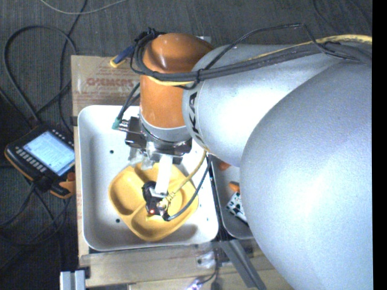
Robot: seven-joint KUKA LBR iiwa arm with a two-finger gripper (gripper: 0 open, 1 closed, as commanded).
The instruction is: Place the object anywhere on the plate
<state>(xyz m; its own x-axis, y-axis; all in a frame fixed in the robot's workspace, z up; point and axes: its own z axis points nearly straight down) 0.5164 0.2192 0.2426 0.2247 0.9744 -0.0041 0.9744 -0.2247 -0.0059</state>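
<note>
Arm: the arm [290, 162] is reaching in from the right, and its orange band [163, 95] is standing over the left bin [97, 162] with the wrist pointing down.
Gripper position: the gripper [148, 159] is hovering just above the upper rim of the yellow plate [124, 195], inside the bin walls. This posture is putting the tool directly over the target surface.
Gripper opening: cannot tell, because the wrist housing is covering it from this angle.
Plate: the yellow plate is lying flat in the near half of the left bin, close to the front wall. Its raised dividers are showing, so it is facing up and ready to receive a load.
Object: the object's place cannot be told, since the wrist is hiding the patch of plate beneath it.
Right bin: an orange piece [233, 187] and a patterned piece [237, 205] are lying at the left edge of the right bin [222, 222]. Whether either one is the object is unclear.
Step, as judged: the arm is positioning for a release over the plate.
Risk, as judged: a release near the rim is risking a roll-off into the bin.
</note>
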